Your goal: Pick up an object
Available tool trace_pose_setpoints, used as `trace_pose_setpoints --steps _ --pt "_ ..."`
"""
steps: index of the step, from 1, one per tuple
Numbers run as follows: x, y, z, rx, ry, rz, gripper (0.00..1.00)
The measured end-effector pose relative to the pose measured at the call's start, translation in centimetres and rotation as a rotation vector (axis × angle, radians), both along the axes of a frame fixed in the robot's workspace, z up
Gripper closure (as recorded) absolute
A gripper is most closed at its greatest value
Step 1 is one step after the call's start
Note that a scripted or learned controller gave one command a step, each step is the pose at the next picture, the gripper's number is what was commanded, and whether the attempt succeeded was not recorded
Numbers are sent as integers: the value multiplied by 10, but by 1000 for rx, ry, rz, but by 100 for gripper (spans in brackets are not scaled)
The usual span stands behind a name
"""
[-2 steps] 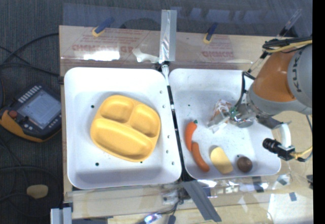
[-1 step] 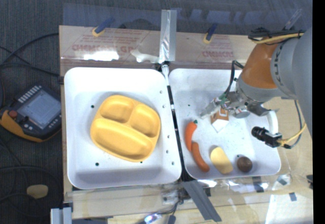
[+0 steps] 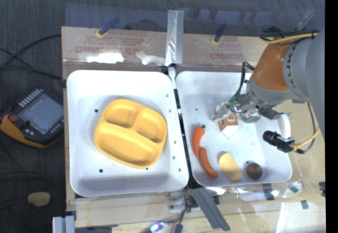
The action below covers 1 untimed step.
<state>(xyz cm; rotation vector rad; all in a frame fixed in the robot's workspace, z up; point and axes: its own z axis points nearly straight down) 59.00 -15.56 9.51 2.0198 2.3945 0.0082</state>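
My gripper (image 3: 233,111) hangs low over the middle of the right bin (image 3: 208,86), below the orange band of the arm (image 3: 274,71). Directly at its tip lies a small white and orange-brown item (image 3: 228,125); whether it is gripped cannot be made out. Along the bin's left side an orange carrot (image 3: 197,139) lies above a reddish sausage (image 3: 207,164). Near the front wall a pale yellow piece (image 3: 229,167) rests beside a dark brown round item (image 3: 254,170).
The left bin (image 3: 84,89) holds a yellow divided plate (image 3: 131,132). A black fitting with a cable (image 3: 277,140) sits at the right bin's right rim. A handheld controller (image 3: 33,117) lies off the bench to the left.
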Motion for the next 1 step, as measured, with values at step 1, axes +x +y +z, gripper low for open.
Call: trace_pose_setpoints --steps 1 --pt "-13 30 117 2 16 66 100"
